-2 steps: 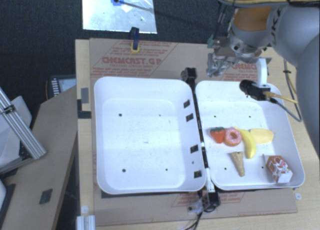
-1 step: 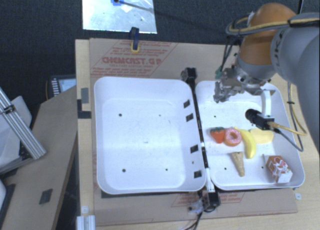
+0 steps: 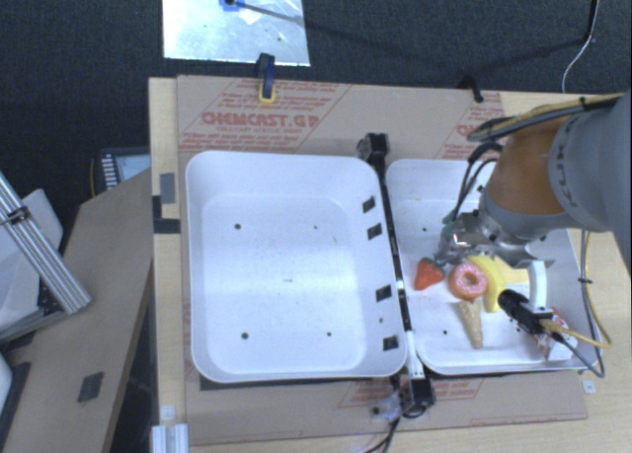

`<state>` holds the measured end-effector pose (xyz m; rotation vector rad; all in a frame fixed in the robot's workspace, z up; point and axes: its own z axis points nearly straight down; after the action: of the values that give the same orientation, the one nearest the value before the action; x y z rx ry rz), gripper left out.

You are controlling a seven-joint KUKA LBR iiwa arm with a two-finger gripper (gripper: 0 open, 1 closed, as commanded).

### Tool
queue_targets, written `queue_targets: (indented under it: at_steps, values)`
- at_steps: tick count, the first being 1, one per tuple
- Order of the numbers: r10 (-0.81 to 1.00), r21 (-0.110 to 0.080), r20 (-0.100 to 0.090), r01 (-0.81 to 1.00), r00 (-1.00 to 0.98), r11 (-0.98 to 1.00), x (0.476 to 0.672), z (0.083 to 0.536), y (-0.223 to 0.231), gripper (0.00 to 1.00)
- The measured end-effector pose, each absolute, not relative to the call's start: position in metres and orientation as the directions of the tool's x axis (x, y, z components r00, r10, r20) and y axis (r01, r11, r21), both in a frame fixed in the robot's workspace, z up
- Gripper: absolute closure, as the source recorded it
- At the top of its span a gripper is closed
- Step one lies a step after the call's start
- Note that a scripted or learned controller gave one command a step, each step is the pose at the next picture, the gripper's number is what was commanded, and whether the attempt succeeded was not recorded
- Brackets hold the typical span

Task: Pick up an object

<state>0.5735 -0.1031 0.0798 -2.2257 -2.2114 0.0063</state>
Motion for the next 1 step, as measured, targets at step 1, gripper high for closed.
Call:
queue_targets:
  at_steps: [1]
  values:
    - [1.000, 0.014, 0.008, 1.000, -0.019, 0.019, 0.5908, 0.1910, 0.0421, 1.00]
